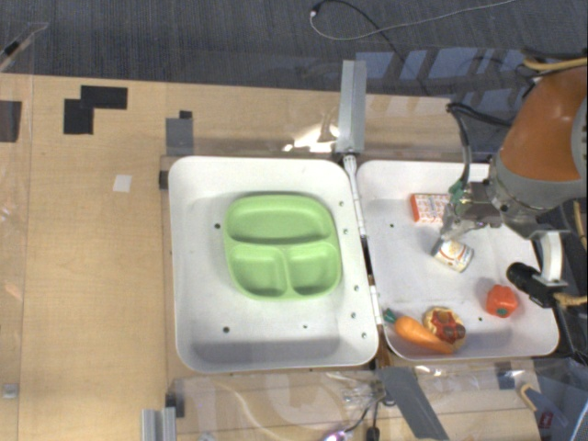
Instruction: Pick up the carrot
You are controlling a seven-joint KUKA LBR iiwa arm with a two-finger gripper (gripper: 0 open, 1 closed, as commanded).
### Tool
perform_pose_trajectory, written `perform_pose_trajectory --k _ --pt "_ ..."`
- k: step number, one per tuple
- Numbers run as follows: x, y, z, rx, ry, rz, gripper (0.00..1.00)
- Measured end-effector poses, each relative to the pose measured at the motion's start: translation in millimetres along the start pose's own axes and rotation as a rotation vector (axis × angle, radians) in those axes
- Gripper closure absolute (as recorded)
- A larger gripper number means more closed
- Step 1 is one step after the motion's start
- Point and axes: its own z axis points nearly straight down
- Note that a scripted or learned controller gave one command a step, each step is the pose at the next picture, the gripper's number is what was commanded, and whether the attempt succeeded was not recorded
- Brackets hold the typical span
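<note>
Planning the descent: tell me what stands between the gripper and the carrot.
Nothing lies on the bin floor between the gripper and the carrot. A small can sits right at the gripper, and a round toy touches the carrot's right end.

Two white bins sit side by side on the tabletop: the left bin and the right bin. The left one holds one green tray with three compartments. The right one holds five things: one carrot, one red-and-yellow item, one red pepper, one small box and one can.
</note>
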Motion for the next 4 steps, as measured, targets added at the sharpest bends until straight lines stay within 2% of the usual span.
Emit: perform_pose_trajectory --k 1,4 --pt "47.2 23.3 -93.5 0.002 -0.001 0.157 1.0" --pt "50.2 27.4 -126.8 -0.009 -0.002 0.132 1.0"
